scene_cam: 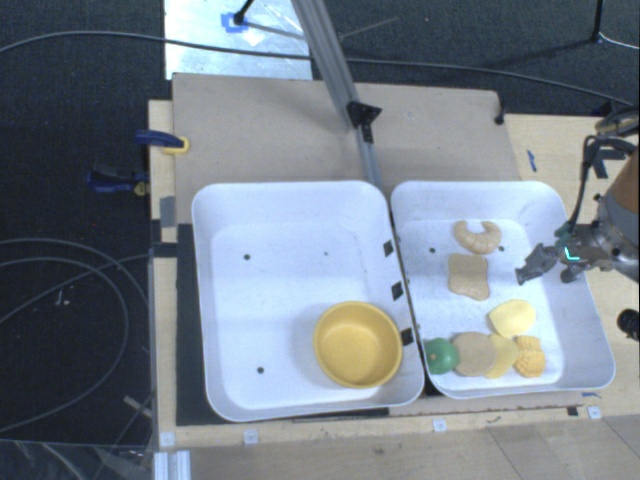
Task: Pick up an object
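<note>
White right bin, tool near its right rim.

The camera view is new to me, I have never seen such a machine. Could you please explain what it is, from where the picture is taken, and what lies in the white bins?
One camera, fixed above the bench, looks down at a slant. The grey machine at the right edge is a robot arm; its pincer hangs over the right bin, and nothing shows between its tips. In that bin lie small toy-like foods: a curved pastry, a tan piece, a yellow piece, a green ball and some more at the near edge. The left bin holds a yellow bowl.
</note>
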### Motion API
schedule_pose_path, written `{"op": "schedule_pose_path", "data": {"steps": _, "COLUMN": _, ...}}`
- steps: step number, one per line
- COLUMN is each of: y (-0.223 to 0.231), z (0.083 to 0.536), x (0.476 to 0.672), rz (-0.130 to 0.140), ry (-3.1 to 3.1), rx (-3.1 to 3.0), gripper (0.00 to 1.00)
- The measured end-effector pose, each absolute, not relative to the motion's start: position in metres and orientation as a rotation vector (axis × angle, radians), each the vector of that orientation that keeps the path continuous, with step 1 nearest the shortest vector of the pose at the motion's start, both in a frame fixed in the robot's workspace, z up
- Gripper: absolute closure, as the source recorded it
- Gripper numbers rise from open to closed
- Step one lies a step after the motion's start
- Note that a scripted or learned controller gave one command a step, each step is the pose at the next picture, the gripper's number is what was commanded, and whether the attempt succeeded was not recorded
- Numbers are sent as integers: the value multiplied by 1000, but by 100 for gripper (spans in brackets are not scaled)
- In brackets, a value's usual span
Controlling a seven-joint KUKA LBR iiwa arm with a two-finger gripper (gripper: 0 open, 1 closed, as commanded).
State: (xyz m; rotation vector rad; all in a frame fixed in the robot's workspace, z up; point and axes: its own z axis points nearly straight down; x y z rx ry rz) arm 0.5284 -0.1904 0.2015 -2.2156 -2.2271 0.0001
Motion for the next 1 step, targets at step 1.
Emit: {"op": "schedule_pose_path", "data": {"steps": 1, "y": -190, "z": 202, "x": 528, "rz": 0, "ry": -2227, "rx": -2216, "gripper": 0}}
